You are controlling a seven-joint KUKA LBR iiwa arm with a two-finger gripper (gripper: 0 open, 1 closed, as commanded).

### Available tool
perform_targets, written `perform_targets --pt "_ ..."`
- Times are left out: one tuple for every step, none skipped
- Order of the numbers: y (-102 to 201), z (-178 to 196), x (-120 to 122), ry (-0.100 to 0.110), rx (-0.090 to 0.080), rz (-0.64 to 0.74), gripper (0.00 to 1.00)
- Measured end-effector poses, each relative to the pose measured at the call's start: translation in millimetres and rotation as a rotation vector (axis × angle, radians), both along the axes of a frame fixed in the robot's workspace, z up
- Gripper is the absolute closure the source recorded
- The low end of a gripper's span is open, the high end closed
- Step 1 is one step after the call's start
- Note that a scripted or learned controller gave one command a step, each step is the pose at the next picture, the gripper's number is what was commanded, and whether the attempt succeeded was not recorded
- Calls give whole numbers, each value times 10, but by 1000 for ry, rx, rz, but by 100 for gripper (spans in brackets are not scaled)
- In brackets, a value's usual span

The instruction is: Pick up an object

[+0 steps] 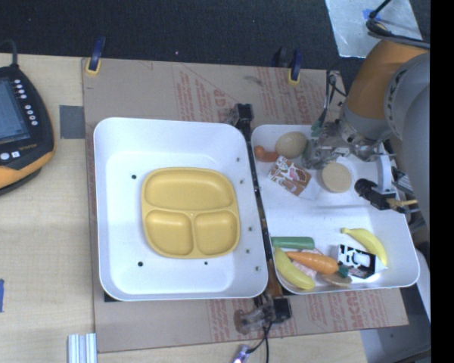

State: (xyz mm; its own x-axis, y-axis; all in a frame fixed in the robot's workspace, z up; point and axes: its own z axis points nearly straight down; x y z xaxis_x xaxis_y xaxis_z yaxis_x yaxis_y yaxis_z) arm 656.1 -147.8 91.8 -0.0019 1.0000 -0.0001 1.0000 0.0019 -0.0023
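The right bin [329, 218] holds several small items. A beige round lump [291, 144] and a small red piece [265, 154] lie at its far left corner. Just in front of them is a brown and white packet [290, 177], with a tan disc [336, 178] to its right. My gripper [316, 154] reaches down from the right into the bin's far end, between the beige lump and the tan disc and close above the bin floor. Nothing shows in its grasp.
At the right bin's near end lie a green stick [293, 242], a carrot [314, 262], two bananas [295, 272] [366, 244] and a black and white item [356, 259]. The left bin [113, 203] holds a yellow divided plate [191, 211]. A control pendant [11, 127] sits far left.
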Motion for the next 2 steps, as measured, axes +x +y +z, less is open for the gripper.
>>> perform_targets --pt "68 -2 -358 2 0 1 100" --pt "-49 -3 -750 3 -1 3 100"
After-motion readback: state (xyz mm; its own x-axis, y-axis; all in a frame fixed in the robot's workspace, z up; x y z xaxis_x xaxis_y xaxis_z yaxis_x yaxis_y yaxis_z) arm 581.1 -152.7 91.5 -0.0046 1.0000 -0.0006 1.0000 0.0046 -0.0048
